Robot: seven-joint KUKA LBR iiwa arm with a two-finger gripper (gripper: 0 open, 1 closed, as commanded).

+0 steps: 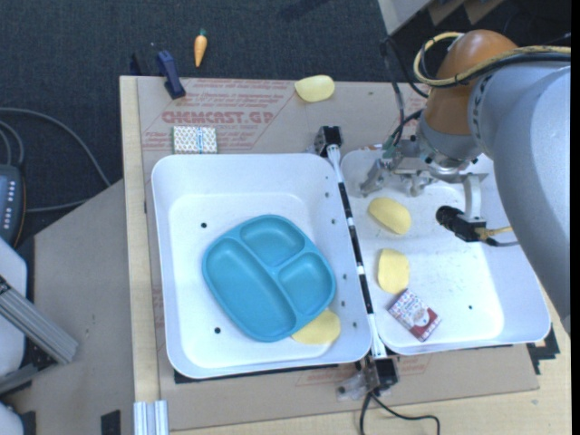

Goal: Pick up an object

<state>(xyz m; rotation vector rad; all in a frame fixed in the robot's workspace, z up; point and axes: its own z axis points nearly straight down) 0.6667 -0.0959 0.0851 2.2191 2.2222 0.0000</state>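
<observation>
My gripper (394, 181) hangs over the far end of the right bin (507, 320), open, with nothing between its fingers. A yellow lemon-like piece (390, 216) lies just in front of it, apart from the fingertips. A second yellow piece (393, 271) lies nearer the middle of that bin. Close to the near rim lies a red and white packet (413, 314). In the left bin (181, 198) a blue divided plate (268, 275) rests, and a yellow piece (317, 328) sticks out from under its near edge.
The grey arm with its orange band (471, 62) covers the right bin's far right side. A black part with a yellow wire (458, 223) hangs beside it. Behind the bins lie a yellow piece (314, 88), a patterned packet (195, 140), a blue clip (169, 73) and a toy carrot (200, 49).
</observation>
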